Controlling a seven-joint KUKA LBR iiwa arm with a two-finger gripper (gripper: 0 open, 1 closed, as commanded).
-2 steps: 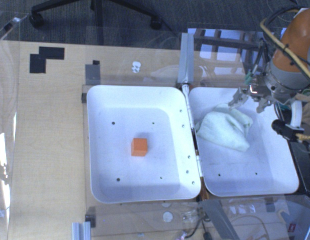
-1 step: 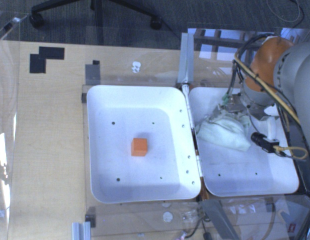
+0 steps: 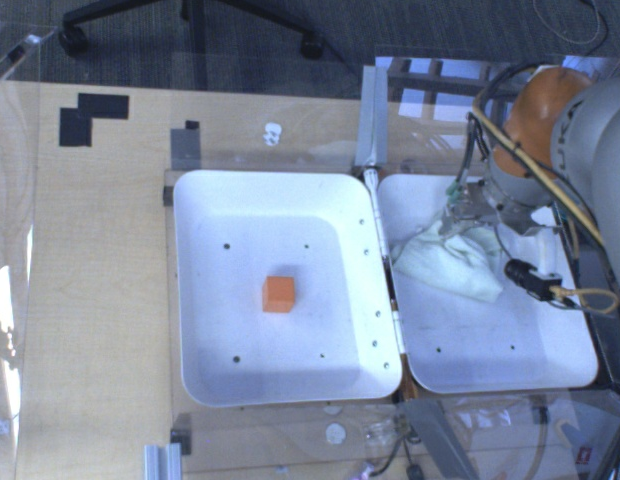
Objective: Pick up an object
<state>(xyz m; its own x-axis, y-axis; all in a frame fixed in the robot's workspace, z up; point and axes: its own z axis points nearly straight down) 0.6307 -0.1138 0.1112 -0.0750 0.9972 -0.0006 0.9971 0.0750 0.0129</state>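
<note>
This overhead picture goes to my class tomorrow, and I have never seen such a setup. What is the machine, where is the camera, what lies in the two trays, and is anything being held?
The camera is fixed above a wooden bench, looking down at a slant. Two shallow white bins sit side by side. The grey machine with the orange band at the right is a robot arm; its claw is its grasping part. The left bin holds a small orange cube. In the right bin lies a crumpled pale cloth, and the claw is down at the cloth's upper edge. Whether it grips the cloth cannot be told from this view.
</note>
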